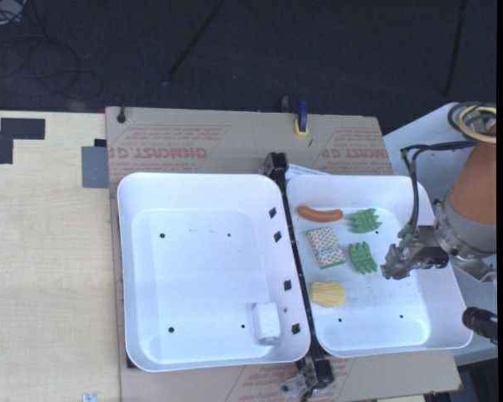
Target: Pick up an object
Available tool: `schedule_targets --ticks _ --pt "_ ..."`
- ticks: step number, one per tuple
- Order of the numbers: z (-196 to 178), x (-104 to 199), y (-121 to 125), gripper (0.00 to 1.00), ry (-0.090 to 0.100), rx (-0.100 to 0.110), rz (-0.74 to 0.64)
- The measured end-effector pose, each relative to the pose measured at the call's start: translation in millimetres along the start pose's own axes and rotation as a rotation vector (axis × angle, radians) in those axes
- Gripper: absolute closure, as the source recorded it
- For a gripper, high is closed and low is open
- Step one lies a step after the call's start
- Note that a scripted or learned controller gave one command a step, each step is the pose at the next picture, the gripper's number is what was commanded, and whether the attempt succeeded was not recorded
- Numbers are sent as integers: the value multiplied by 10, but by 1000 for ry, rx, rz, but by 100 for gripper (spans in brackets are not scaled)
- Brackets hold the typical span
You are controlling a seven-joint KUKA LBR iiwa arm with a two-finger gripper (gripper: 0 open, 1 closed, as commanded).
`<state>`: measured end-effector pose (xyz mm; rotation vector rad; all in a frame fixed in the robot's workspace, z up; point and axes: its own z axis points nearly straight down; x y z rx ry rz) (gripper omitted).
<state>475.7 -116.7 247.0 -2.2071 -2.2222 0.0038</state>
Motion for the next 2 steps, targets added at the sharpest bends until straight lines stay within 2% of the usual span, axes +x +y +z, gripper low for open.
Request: schedule_targets --ticks 1,2 --pt "-1832 -704 437 100 -14 -26 8" --pt "412 -968 14 100 0 5 10"
